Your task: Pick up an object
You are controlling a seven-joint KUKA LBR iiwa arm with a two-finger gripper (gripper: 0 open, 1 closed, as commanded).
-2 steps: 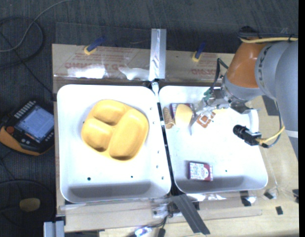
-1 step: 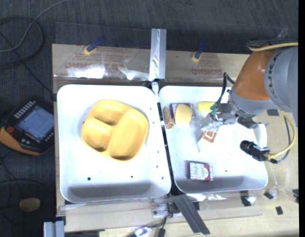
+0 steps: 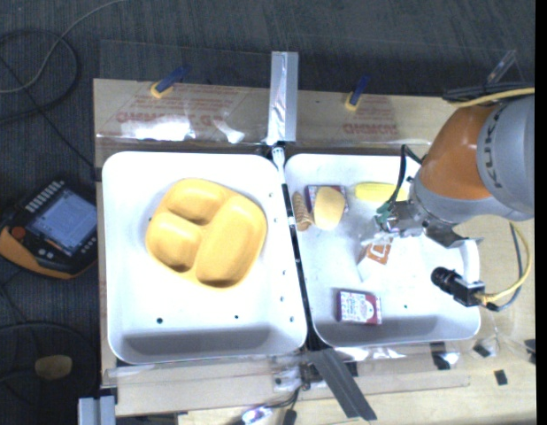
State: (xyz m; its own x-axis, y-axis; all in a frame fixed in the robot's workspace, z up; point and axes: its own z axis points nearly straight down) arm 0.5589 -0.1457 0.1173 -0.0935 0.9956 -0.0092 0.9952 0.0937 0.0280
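We saw claw [image 3: 386, 222] low in right bin [image 3: 406, 321], centre right of frame. Small orange-white packet [image 3: 377, 253] lay just below it, lower left of claw tip. Claw state: could not tell. Red box [image 3: 358, 306] sat farther down.

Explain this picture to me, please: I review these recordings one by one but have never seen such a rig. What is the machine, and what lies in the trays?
A single camera looks down on a bench with two white bins. The grey and orange robot arm reaches in from the right; its gripper sits over the right bin. The left bin holds a big yellow moulded tray. The right bin holds a small dark red box, a tan round object, a yellow item and a small orange and white packet just below the gripper. Whether anything is gripped I cannot tell.
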